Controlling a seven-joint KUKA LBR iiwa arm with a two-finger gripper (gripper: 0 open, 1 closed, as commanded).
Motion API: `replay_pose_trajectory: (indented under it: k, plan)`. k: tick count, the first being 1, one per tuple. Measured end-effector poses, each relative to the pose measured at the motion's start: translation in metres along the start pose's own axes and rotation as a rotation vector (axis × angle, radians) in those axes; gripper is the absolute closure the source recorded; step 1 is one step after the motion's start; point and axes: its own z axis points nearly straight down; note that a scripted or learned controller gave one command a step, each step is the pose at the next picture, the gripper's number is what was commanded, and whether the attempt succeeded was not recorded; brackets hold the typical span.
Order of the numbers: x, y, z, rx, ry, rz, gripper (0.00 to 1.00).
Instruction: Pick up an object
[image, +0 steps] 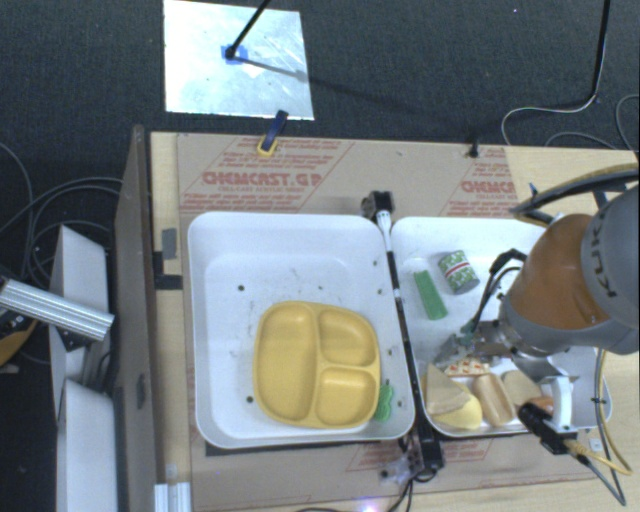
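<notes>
Food-shaped toys (478, 398) crowd the right bin's (500, 236) near edge, just beside the gripper (470, 345), which hangs low over them; whether its jaws are spread or pressed together cannot be told. Toward the far edge lie a green stick (431, 295) and a small can (457, 271). A yellow divided plate (317, 363) sits in the left bin (290, 245)

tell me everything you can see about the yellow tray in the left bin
The yellow tray looks like smooth plastic, a rounded square with three compartments: one large on the left, two smaller on the right. It lies flat, right way up, in the left bin toward its front right. A small green thing lies against its right edge.
</notes>
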Motion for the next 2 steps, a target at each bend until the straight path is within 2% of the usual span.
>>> replay_pose_trajectory:
  k: [1,2]
  plan:
    - [0.000,0.002,-0.011,-0.003,0.000,-0.001,1.00]
    - [0.079,0.038,-0.106,-0.012,0.002,-0.013,1.00]
